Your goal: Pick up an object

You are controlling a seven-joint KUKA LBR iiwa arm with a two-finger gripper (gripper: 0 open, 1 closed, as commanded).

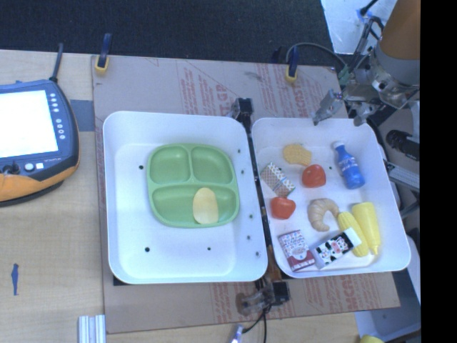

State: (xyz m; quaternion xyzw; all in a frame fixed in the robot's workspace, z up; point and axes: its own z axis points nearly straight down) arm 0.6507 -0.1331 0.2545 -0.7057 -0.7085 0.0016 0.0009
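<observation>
1. Camera view: no object is judged lifted yet. The candidates lie in the right bin point(378, 140), right of centre: blue bottle point(348, 166), croissant point(322, 212), two tomatoes, corn.
2. The gripper point(343, 107) is seen at upper right, over that bin's far rim; nothing is held, and its opening cannot be told.

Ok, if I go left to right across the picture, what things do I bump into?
Grey touchscreen pendant with orange base → green divided plastic plate → checkered silver packet → curved tan croissant → blue bottle with white cap → yellow toy corn cob.
</observation>
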